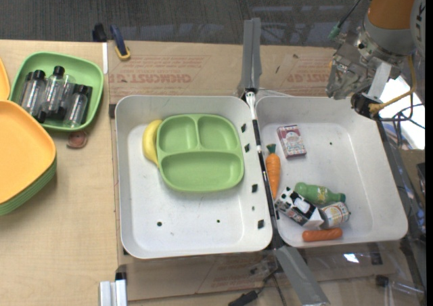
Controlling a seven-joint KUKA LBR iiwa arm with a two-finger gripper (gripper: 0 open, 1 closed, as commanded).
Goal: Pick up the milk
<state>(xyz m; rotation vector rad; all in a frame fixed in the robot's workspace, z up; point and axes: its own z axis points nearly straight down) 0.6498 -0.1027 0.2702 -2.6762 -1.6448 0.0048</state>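
- task looks unstarted: the milk [296, 206], a small black-and-white carton, lies on its side in the right bin [362, 152], near its front left corner.
- it is wedged among clutter: touching a green bottle [318, 193] and a can [335, 214], with a carrot [272, 169] just beside.
- gripper [340, 85] hangs above the right bin's far rim, well apart from the milk, carrying nothing; whether it is spread or closed cannot be told.
- arm [392, 13] reaches in from the right, wrist pointing down.
- left to do, by this reading: travel toward the front, descend, grasp, lift.

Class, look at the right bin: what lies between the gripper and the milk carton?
In the camera view, the red-and-white box sits roughly between the gripper and the milk carton; the remaining stretch is bare bin floor.
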